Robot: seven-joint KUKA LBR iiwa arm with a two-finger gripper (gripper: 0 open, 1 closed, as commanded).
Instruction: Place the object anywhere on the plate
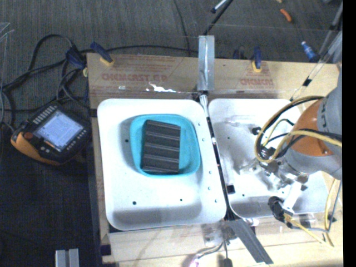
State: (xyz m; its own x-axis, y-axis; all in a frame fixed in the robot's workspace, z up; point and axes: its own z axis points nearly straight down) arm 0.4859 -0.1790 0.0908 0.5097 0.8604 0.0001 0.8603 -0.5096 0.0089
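Arm [311, 143] over the right bin, dark block on the blue plate in the left bin.

Gripper [281, 191] sits low over the right bin [239, 204], near its front edge, amid yellow and black cables; whether it is parted or closed cannot be told. Across the divide, the left bin [156, 210] carries the blue plate [192, 149], and the dark ridged block [161, 146] lies flat on the plate's middle, well apart from the gripper. Farther off, a handheld pendant [53, 135] rests on the floor, left of the bench.

arm [328, 143] cut off at right edge
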